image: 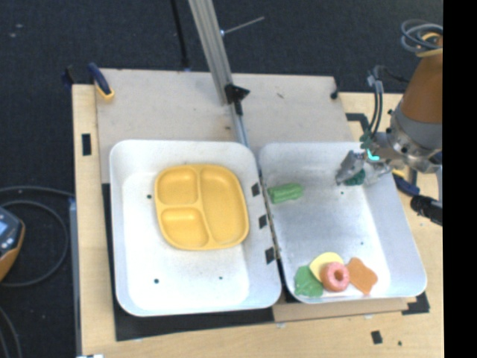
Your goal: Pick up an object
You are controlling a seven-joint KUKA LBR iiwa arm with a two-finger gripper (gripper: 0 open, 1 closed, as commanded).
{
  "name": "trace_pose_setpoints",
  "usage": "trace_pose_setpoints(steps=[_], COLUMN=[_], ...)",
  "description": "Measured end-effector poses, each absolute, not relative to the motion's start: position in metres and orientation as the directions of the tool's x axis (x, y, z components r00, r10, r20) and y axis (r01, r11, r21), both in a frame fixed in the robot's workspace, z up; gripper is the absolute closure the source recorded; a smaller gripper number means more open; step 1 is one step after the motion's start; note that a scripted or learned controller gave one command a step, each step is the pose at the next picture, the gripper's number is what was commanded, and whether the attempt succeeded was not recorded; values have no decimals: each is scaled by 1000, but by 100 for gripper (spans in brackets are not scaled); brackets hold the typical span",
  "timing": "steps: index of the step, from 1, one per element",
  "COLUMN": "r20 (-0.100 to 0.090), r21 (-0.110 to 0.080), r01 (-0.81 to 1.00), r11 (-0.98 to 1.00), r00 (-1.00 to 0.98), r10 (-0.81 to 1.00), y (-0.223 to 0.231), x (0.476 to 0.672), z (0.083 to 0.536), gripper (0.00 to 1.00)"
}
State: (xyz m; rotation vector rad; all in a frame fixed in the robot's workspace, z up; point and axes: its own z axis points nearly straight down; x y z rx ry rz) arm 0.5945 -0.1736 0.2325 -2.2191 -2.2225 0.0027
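The left bin (127, 274) holds a yellow divided plate (201, 205) with three compartments, lying flat a little above the bin's middle. Just past the seam between the bins, a green cylinder-shaped piece (285, 193) lies on its side near the upper left of the right bin (395, 230). Along that bin's lower edge sits a tight cluster: a green leafy piece (306, 283) at the left, a yellow round piece (325, 263) behind, a pink ring donut (335, 277) touching both, and an orange piece (363, 275) at the right. The gripper (352, 171) hangs over the bin's upper right area, well apart from the cluster; whether it is spread or closed, I cannot tell
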Motion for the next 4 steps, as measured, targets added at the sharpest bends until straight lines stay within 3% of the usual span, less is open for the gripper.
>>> trace_pose_setpoints(steps=[1, 4], r20=[-1, -2], r21=[2, 0], r01=[1000, 1000], r11=[2, -1], r00=[-2, 1], r10=[1000, 1000], y=[-174, -190], x=[595, 604], z=[234, 100], gripper=[0, 0])
